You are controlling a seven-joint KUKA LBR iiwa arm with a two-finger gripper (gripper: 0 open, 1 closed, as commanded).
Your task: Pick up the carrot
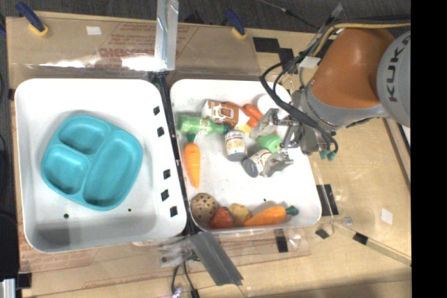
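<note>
Arm over the right bin [307, 181], tool [278, 143] low among the play food.

The tool sits above the small cans and green pieces at the bin's right side; whether it is open or closed cannot be told, and nothing is visibly held. One carrot [192, 161] lies upright near the bin's left wall, below a green bottle [199, 125], well apart from the tool. A second carrot [267, 215] lies along the near wall beside a potato [239, 211]. The left bin [28, 150] holds a teal divided plate [91, 161].
</note>
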